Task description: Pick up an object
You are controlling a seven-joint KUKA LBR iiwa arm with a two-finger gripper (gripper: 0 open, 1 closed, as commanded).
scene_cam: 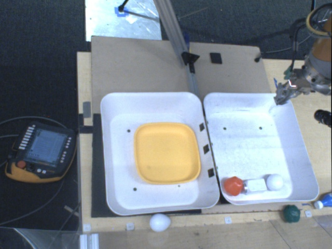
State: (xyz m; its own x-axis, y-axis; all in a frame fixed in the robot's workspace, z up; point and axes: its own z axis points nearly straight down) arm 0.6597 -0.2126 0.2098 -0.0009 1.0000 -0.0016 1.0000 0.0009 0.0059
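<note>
A square yellow plate (167, 152) lies in the left bin (116, 139). Along the near wall of the right bin (249, 139) sit a red ball (233, 186), a small white block (256, 185) and a white ball (274, 181), side by side. My gripper (282, 94) hangs over the right bin's far right corner, well away from those three things. Nothing shows between its tips.
A white egg-shaped thing (160, 222) lies on the bench in front of the left bin. A dark green ball (291, 213) and a blue-tipped item (322, 203) sit off the right bin's near corner. A teach pendant (40, 152) rests at the far left.
</note>
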